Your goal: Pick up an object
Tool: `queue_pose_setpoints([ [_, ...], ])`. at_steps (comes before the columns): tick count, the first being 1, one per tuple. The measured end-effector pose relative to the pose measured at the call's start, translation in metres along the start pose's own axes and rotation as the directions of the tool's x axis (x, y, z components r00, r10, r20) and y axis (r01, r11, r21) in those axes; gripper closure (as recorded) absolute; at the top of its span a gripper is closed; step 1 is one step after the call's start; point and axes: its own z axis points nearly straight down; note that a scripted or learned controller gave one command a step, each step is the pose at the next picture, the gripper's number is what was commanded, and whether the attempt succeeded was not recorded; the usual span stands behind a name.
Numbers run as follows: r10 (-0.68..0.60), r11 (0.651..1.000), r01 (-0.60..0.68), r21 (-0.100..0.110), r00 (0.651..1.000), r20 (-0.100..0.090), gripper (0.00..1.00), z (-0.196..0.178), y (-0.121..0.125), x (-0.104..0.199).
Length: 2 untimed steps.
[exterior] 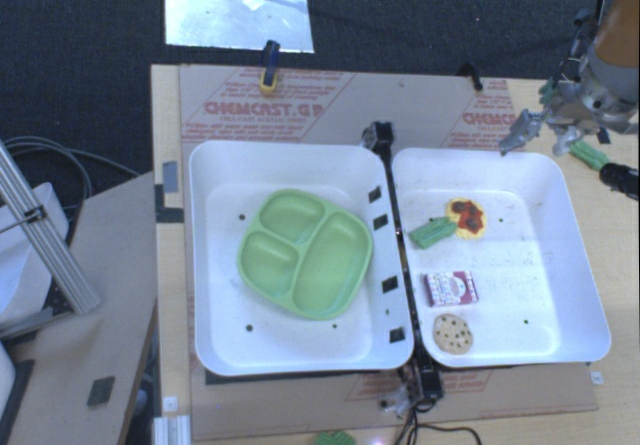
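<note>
The cookie point(453, 334), near the right bin's point(575, 263) front wall, looks light, stiff and flat; I would take it across its edges. The gripper point(545, 129) hovers behind this bin, fingers apart, holding nothing.

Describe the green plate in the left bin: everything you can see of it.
The green plate is pale lime, glossy like moulded plastic, with rounded corners and three compartments: two smaller ones toward the left, one larger on the right. It lies flat, right side up, turned at an angle to the bin walls, near the middle of the left bin. Its compartments hold nothing. It rests on the bin floor alone, apart from the walls.
</note>
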Motion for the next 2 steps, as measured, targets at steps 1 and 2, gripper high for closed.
queue_pose_setpoints([
  [1, -0.004, 1.000, 0.004, -0.005, 1.000, 0.002, 1.00, -0.012, 0.001, 0.000],
  [2, -0.006, 1.000, 0.006, 0.007, 1.000, -0.004, 1.00, 0.100, -0.008, 0.067],
])
